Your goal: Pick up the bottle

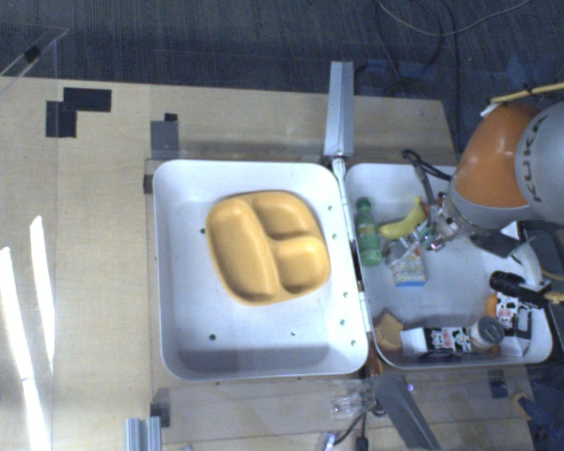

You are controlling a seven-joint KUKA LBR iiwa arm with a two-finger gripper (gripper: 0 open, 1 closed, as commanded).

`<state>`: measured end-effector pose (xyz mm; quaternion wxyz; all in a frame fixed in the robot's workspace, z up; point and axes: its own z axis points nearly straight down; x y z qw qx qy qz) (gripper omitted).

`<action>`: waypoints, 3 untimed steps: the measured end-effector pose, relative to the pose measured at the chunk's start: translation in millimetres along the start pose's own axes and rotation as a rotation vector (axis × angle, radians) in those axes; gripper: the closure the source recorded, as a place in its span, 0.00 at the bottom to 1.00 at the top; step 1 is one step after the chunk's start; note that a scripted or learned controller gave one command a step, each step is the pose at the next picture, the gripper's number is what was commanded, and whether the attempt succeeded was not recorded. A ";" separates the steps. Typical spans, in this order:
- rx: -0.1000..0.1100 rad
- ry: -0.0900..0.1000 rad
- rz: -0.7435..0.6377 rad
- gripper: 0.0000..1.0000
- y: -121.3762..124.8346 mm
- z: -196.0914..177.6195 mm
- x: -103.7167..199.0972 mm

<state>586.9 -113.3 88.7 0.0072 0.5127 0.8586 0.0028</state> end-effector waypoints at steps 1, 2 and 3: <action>-0.002 -0.001 -0.269 0.00 -70.7 -1.5 21.7; -0.002 0.002 -0.244 0.00 -89.6 -1.2 2.1; -0.008 -0.001 -0.243 1.00 -86.1 -11.6 0.3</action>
